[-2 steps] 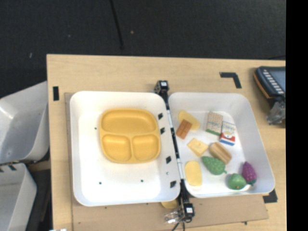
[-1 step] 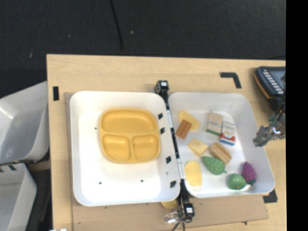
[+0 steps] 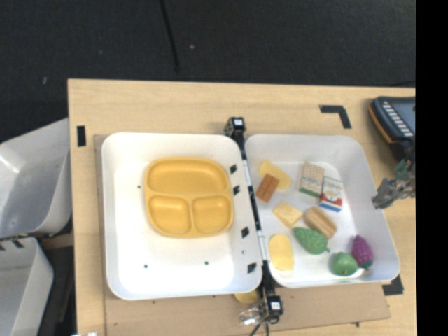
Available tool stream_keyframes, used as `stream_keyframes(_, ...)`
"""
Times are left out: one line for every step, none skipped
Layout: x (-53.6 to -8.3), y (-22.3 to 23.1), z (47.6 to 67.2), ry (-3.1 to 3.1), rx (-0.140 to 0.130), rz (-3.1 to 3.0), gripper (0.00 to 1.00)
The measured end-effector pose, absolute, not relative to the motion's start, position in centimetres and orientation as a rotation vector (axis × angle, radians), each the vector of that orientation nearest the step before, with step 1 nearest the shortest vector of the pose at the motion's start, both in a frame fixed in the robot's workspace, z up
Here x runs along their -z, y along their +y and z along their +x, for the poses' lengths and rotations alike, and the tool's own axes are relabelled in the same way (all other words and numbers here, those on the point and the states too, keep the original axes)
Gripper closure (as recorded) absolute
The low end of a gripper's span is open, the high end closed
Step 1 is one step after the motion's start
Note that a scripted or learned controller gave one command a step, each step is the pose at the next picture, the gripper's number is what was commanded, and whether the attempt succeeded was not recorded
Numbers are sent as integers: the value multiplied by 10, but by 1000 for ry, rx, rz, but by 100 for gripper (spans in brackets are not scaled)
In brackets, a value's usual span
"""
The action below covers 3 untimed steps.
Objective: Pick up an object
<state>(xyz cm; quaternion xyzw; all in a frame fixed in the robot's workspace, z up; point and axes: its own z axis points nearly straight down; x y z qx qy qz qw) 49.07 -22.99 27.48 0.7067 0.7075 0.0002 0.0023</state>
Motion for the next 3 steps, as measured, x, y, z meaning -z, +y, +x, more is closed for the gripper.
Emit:
stream_keyframes(-286,-231,491,2219,-2,2212,100)
stream_keyframes(-296,-232,492,2219,-3,2207,100)
stream_keyframes(-307,-233,493,2220,-4,2200,100)
